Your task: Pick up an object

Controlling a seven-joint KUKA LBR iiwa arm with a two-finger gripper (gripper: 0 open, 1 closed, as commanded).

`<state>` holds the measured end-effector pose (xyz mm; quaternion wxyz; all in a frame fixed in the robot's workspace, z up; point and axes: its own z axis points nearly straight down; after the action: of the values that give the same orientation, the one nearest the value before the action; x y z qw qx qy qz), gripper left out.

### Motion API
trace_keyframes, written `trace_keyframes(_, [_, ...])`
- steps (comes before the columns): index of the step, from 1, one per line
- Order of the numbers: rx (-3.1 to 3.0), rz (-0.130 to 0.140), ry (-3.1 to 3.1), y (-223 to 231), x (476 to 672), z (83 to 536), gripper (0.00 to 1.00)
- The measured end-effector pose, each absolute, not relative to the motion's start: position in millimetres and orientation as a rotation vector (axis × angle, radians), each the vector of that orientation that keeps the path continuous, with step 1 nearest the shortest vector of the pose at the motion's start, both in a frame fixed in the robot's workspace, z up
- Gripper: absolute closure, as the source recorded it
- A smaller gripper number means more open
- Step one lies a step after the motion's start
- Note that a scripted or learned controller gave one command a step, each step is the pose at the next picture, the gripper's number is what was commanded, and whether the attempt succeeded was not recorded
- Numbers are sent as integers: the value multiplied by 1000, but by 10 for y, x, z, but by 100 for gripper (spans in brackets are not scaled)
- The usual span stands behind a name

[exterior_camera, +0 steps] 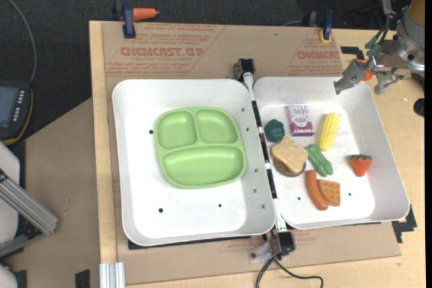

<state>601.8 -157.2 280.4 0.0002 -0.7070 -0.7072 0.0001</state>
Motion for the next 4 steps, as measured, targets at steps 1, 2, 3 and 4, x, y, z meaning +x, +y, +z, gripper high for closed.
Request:
trace_keyframes(1, [-2219,9,-2213,-1882,6154,1872,0])
trace_keyframes(2, [-2217,7,-2215,-1886,6017,776,0])
trace_keyframes(3, [-2225,-2,-2224,-1894,6054,956,100])
trace_keyframes(4, [-2214,-1,-2226,-1214,6162,845,100])
